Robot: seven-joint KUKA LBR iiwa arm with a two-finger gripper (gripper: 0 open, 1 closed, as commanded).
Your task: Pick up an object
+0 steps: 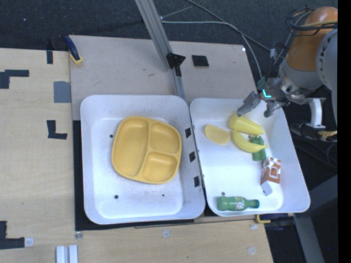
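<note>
Hovering with its fingers spread and empty above the far edge of the right bin, the gripper sits just beside the bananas, probably light, smooth, curved plastic fruit best pinched across the narrow middle.

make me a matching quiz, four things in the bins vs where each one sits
Things:
1. yellow divided plate
2. green bottle
3. bananas
4. red and white carton

Places:
A. right bin, near front edge
B. left bin, middle
C. right bin, by the right wall
D. right bin, far end, just below the claw

Pairs: 1-B, 2-A, 3-D, 4-C
</note>
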